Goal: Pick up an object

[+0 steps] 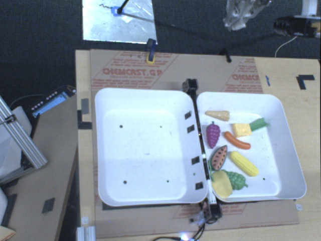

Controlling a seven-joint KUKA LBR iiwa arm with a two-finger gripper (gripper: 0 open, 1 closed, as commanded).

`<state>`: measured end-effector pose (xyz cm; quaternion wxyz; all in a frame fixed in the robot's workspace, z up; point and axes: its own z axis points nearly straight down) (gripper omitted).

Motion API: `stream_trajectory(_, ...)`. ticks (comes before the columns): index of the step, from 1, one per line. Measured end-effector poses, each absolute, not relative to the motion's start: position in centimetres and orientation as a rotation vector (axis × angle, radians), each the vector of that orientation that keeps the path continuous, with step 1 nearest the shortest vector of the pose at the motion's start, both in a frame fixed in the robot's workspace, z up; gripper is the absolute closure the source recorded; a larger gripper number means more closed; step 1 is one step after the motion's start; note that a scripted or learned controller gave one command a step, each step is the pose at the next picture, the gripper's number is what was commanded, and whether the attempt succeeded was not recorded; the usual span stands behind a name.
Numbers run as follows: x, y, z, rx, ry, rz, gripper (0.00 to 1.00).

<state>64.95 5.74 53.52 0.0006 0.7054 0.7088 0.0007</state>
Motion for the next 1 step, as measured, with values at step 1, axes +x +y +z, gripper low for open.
stream_trajectory(1, 63.32, 6.31, 53.51, 2.216, 2.227, 0.002, 1.00)
